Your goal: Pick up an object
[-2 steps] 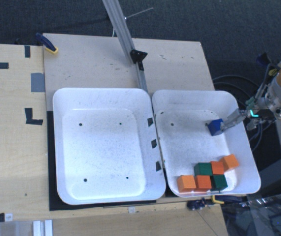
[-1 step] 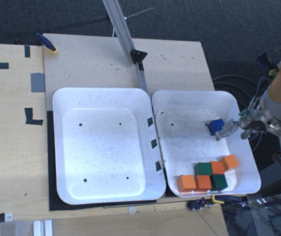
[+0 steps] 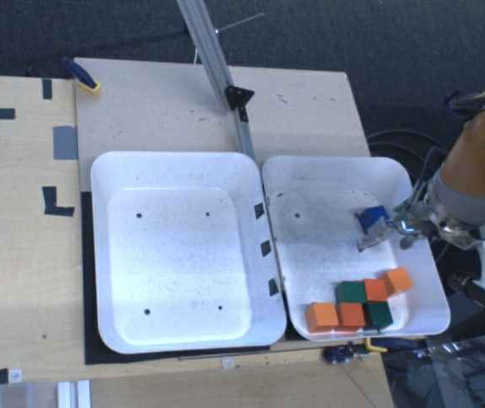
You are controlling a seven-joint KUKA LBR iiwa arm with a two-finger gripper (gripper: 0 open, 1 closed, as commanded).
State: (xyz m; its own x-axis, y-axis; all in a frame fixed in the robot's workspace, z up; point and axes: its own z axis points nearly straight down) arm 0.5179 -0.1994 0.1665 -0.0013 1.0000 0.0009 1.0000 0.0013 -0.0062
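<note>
The right bin [image 3: 310, 185] holds a small blue block [image 3: 371, 218] near its right wall. Along its front edge lies a cluster of orange blocks [image 3: 321, 315] and green blocks [image 3: 352, 292]. My gripper [image 3: 389, 238] reaches in from the right, low over the bin floor, with its fingers spread apart. The blue block sits just above and beside the left finger [image 3: 368, 243], not between the two fingers. The orange and green cluster lies in front of the gripper, apart from it.
The left bin [image 3: 106, 185] stands beside the right one. A slanted metal rail [image 3: 212, 49] crosses the bench behind the bins. A blue and yellow tool [image 3: 81, 75] lies at the back left. Cables hang off the bench's right side.
</note>
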